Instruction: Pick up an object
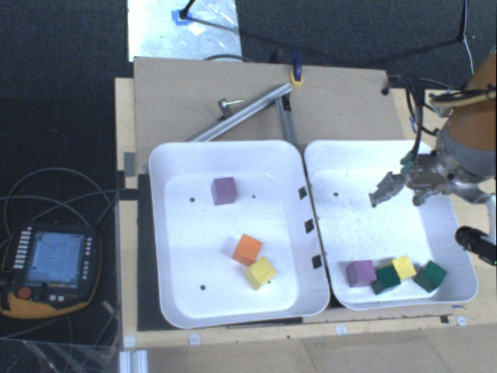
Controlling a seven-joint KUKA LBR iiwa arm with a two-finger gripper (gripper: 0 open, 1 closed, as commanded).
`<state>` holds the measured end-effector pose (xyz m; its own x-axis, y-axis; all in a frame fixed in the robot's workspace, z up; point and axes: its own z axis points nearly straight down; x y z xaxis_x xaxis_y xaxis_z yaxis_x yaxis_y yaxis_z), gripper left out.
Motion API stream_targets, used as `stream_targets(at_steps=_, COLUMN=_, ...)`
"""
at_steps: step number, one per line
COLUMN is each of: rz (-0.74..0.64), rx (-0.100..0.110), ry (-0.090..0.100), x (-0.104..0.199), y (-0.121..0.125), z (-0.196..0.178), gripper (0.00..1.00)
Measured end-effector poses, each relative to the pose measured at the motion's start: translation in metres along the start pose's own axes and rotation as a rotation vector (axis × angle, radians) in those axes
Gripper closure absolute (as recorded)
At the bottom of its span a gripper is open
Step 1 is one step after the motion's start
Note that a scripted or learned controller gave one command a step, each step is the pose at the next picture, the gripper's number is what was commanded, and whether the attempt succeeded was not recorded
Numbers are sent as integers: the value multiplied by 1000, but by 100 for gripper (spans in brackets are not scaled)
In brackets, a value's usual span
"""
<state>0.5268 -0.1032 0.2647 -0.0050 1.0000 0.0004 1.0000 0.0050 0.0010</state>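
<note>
Lower edge of frame first: the right bin (466,282) has four blocks in a row along its near wall, lower right of frame. Purple block (360,272), then dark green block (385,279) touching it, yellow block (404,266) just behind that one, and a second green block (430,275) at the far right end. None of them is held.

Left bin (167,231), lower centre: a yellow cube (261,272) with an orange cube (248,249) touching its upper left corner. A purple cube (224,190) sits well apart, higher up in that bin.

Far left, lower: teach pendant (53,263) on the dark floor, cables looping around it.

Mid right: gripper (386,189) hangs over the upper part of the right bin, arm coming in from the right frame edge with the orange band at upper right. Its tip points left and down. Nothing between the fingers that I can make out; whether the claw is wide or narrow, cannot tell from this angle. Well apart from the block row.

Further back, upper centre: a metal bar (241,113) lies slanted on the brown board (334,103) behind the bins. Upper left: a shiny sheet (155,22) on the floor.
</note>
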Motion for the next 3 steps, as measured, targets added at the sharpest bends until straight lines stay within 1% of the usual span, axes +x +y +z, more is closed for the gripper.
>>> stream_targets(at_steps=1, rz=1, rx=-1, ry=0, x=0, y=0, z=0, gripper=0)
stream_targets(at_steps=2, rz=3, rx=4, ry=0, x=-4, y=-9, z=54, gripper=0)
stream_targets(at_steps=3, rz=3, rx=7, ry=1, x=-6, y=-9, z=117, gripper=0)
